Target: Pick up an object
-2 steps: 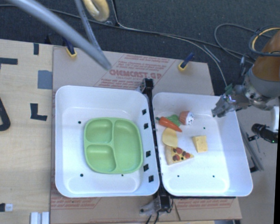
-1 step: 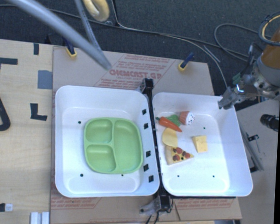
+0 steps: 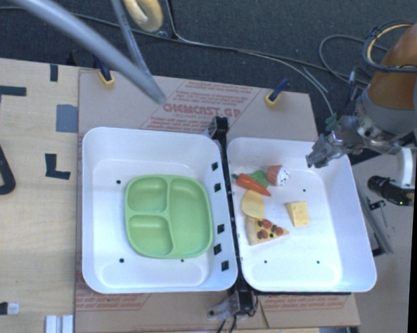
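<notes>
The right bin holds small toy foods near its left side: an orange carrot, a strawberry-like piece with green and white, a yellow chip-shaped piece, a pizza slice and a yellow cheese block. My gripper hangs over the right bin's far right edge, up and to the right of the foods and apart from all of them. Nothing shows between its dark fingertips.
The left bin carries a green divided plate. A black divider strip runs between the bins. Grey poles cross the upper left. Cables trail behind the bench at upper right.
</notes>
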You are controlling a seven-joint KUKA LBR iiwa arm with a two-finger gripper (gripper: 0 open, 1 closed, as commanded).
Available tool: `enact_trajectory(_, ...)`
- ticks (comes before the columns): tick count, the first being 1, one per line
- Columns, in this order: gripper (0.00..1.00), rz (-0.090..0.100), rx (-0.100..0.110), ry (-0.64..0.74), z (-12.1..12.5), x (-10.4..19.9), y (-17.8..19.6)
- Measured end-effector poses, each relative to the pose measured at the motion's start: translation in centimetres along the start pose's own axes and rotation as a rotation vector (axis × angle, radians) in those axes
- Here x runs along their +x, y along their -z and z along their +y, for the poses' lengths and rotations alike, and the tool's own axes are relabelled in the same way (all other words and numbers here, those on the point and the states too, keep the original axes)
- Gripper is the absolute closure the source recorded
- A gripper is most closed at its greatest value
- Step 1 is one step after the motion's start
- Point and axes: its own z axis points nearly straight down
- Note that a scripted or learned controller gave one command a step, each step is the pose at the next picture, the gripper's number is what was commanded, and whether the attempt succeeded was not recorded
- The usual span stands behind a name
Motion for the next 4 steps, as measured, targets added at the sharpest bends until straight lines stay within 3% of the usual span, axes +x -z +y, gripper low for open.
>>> enact_trajectory(1, 1.0, 0.001, 0.002, 0.001, -1.1, 5.5, -1.4)
enact_trajectory(3, 1.0, 0.001, 0.001, 0.003, -2.7, 16.9, -0.6)
enact_trajectory(4, 1.0, 0.0, 0.001, 0.002, -2.2, 22.8, -1.4)
